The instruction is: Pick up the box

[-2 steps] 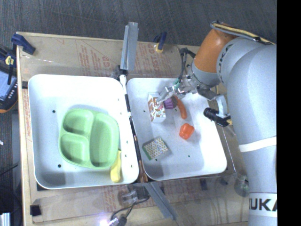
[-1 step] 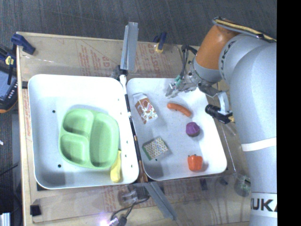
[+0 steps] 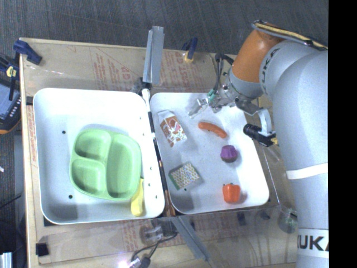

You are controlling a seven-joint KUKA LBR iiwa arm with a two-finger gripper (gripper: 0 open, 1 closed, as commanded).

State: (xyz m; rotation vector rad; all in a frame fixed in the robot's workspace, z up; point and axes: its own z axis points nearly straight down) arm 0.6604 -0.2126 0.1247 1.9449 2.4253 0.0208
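at the far end of the right bin point(image 3: 262, 166), close to its back wall, the gripper point(image 3: 202, 106) hangs low over bare white floor. its metal fingers look spread, with nothing between them, so it carries nothing. the grey arm point(image 3: 290, 94) reaches in behind it from the right, its orange band point(image 3: 251, 54) sitting just above the wrist.

nearest the gripper is the box point(image 3: 172, 128), a small carton with a red and white printed face, lying flat and slightly skewed near the bin's left wall. it sits just beside the gripper, toward the near-left, and apart from everything else. an orange sausage-like piece point(image 3: 213, 129) lies to the right of the box, also close to the gripper. further toward the front are a purple item point(image 3: 228, 153), a patterned square packet point(image 3: 184, 175) and a red-orange pepper-like piece point(image 3: 231, 192). the left bin point(image 3: 50, 110) holds a green divided tray point(image 3: 106, 163) and a yellow item point(image 3: 137, 201) (possibly a banana) by its right wall.

the step in hand looks like the approach: the box lies untouched. the next move likely calls for a short shift toward the left wall to centre over the carton, with the fingers turned to straddle its narrower side, then a descent. the bin wall close by could crowd one finger.
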